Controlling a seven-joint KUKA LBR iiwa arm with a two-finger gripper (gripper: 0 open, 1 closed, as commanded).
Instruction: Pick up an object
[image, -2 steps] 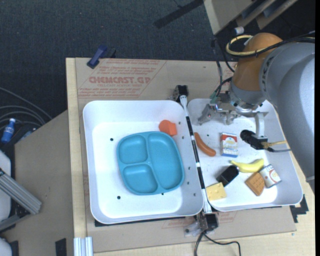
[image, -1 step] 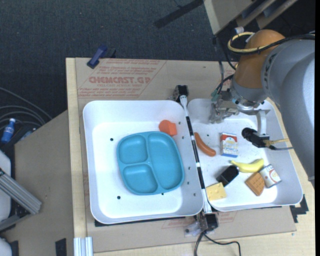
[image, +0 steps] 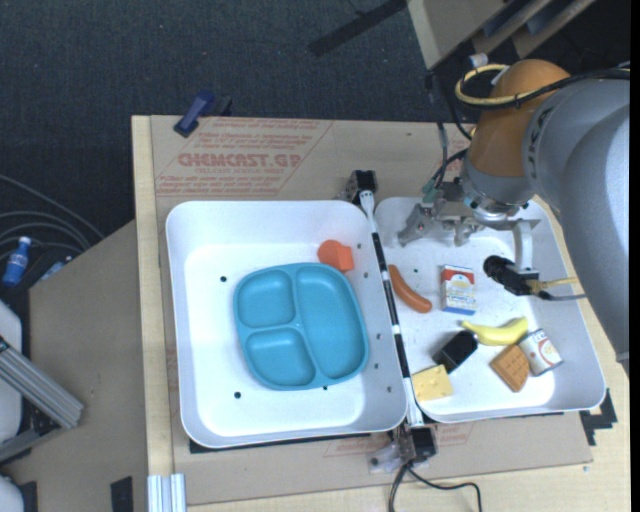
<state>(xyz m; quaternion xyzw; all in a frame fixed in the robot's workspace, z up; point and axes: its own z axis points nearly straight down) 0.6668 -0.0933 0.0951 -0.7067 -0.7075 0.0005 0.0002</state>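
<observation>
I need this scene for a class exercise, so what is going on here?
A grey robot arm reaches in over the right bin, its gripper hovering near the bin's far end. Below it lie small items, among them a hot dog, a banana and a small red carton. The left bin holds a blue divided plate. Nothing looks picked up yet.

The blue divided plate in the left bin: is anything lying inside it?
The blue divided plate shows three bare compartments with nothing in them. An orange piece lies beside its far corner on the left bin floor. What the plate covers beneath cannot be seen.
</observation>
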